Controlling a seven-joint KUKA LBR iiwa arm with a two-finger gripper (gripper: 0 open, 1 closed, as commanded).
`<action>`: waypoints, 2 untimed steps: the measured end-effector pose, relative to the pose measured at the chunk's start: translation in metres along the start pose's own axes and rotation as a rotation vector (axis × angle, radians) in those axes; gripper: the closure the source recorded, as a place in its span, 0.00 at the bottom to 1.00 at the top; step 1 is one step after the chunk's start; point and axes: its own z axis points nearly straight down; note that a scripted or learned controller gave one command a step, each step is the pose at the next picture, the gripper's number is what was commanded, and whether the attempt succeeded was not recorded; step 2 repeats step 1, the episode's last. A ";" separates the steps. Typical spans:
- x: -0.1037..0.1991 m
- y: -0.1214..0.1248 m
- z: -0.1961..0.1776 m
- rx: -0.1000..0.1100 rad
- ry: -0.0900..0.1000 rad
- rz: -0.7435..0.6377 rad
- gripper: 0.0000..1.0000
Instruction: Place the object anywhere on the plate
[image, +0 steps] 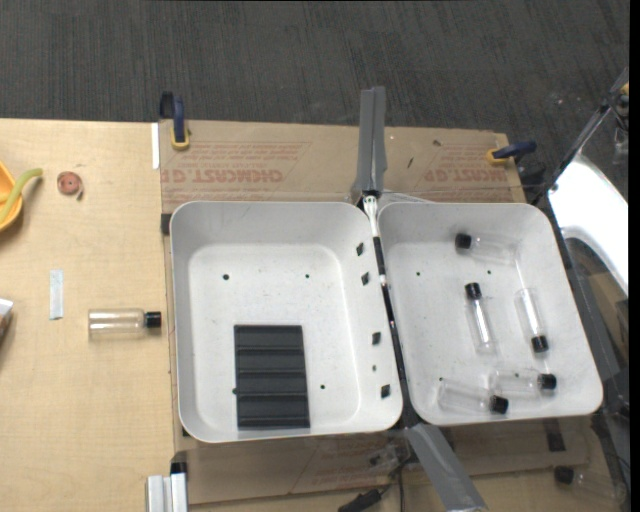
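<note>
A black ribbed plate (271, 377) lies flat on the floor of the left bin (200, 250), near its front wall. Several clear vials with black caps lie scattered in the right bin (560, 260). One vial (478, 316) sits near the bin's middle, and another (529, 320) lies just to its right. A third vial (482, 246) rests near the back wall. More vials (470, 399) lie along the front wall.
On the wooden bench to the left of the bins lies a clear bottle (120, 321) with a black cap. Farther left are a small pink disc (68, 183) and an orange object (8, 195). Clamps (173, 118) hold the cardboard behind the bins.
</note>
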 end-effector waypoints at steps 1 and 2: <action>0.071 -0.001 0.017 -0.001 0.002 0.030 0.00; 0.071 -0.001 0.017 -0.001 0.002 0.030 0.00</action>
